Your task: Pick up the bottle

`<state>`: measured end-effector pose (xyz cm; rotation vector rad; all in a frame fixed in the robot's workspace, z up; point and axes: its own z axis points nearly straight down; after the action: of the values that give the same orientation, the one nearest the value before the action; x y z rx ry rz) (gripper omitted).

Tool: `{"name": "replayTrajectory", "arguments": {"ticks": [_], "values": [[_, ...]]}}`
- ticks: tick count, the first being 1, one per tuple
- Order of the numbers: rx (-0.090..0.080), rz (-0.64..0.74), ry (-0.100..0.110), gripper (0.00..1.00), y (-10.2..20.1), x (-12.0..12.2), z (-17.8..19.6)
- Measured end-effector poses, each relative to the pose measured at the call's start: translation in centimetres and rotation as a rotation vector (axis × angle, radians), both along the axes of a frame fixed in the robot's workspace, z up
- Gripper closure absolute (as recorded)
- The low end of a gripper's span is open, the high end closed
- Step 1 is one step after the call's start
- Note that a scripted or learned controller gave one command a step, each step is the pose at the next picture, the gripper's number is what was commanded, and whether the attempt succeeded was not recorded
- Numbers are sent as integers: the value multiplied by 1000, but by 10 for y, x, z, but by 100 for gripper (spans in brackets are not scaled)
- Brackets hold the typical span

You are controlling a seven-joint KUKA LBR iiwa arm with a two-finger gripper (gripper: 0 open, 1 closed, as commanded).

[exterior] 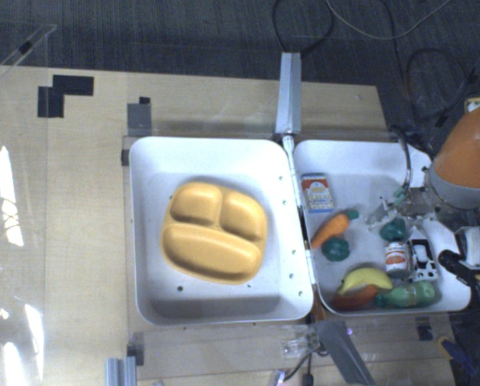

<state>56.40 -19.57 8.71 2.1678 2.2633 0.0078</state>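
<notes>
Bottle (396, 257): small, with a white cap and a red label. It stood upright in the right bin (360, 161), in the near half toward the arm's side, and nothing gripped it.
Green lump (394, 230): sat in the right bin just beyond the bottle, toward the far wall.
Banana (366, 279): yellow, and lay near the right bin's near wall, just beside the bottle.
Red thing (354, 300): lay against the right bin's near wall, partly under the banana.
Long green thing (408, 296): lay along the right bin's near wall, toward the arm-side corner.
Gripper (392, 209): hung over the middle of the right bin, above the green lump and apart from the bottle.
Gripper opening: could not be told.
Carrot (330, 229): orange and tilted, in the right bin's middle on the divider side.
Second green lump (336, 250): sat in the right bin, touching the carrot's near end.
Small box (316, 193): red and white, near the right bin's far divider-side corner.
Arm (465, 155): grey with an orange band, over the right bin's arm-side rim.
Left bin (143, 240): white, and sat flush against the right bin's divider side.
Yellow plate (215, 232): had three compartments and lay in the left bin, well apart from the right bin's contents.
</notes>
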Motion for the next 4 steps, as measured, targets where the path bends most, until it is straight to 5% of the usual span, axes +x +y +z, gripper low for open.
{"name": "replayTrajectory", "arguments": {"ticks": [1, 2, 3, 4], "values": [[-4, 245, -5, 0, 21, -30, 1], [-5, 246, -11, 100, 22, -27, 12], [-1, 270, 5, 100, 60, 8, 77], [-5, 524, 3, 100, 12, 36, 162]]}}
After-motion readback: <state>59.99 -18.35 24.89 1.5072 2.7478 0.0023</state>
